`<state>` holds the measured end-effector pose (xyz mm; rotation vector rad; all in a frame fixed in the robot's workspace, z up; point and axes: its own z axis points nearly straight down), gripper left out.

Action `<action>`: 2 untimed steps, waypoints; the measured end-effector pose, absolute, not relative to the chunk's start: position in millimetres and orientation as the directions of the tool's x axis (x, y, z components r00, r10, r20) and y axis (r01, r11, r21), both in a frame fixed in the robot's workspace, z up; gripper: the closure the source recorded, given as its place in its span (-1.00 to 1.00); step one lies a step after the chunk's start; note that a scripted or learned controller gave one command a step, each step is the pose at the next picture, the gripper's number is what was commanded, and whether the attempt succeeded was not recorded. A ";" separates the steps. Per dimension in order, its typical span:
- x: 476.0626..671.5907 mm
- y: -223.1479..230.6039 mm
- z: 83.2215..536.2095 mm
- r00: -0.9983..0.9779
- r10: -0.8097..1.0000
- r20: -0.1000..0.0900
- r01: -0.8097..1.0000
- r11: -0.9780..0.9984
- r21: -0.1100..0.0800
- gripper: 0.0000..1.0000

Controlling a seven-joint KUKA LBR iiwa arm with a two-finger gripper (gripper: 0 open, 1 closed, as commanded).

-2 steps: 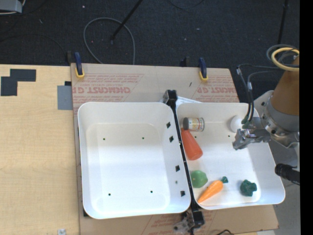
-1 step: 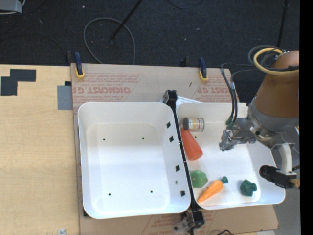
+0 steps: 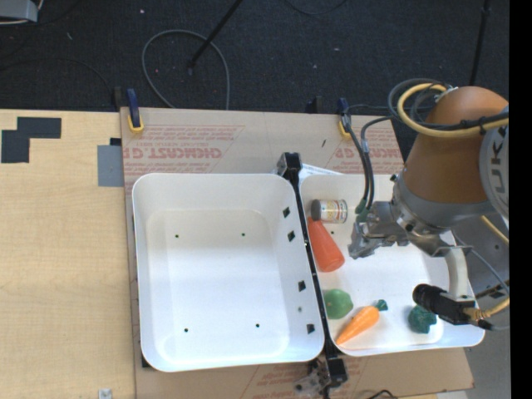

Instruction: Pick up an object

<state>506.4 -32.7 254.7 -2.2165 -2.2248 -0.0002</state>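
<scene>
The right bin (image 3: 465, 336) holds several objects. A small clear jar (image 3: 330, 211) with a gold lid lies on its side near the bin's back left. Just in front of it lies an orange-red cone-shaped piece (image 3: 324, 246), along the left wall. A green ball (image 3: 337, 302), an orange carrot (image 3: 359, 323) with a green top and a teal lump (image 3: 421, 318) lie along the front. My gripper (image 3: 364, 243) hangs over the middle of the right bin, just right of the orange-red piece and apart from it. Nothing shows between its jaws.
The left bin (image 3: 145, 223) stands beside the right one, with a black divider (image 3: 301, 256) along their shared wall. Both bins rest on cardboard on a wooden bench. The arm's orange and grey body (image 3: 453, 165) covers the right bin's back right part.
</scene>
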 end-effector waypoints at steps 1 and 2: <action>495.5 22.6 251.3 -0.004 1.000 0.001 1.000 0.004 -0.002 1.00; 501.2 79.4 235.6 -0.004 1.000 0.000 1.000 0.004 -0.002 1.00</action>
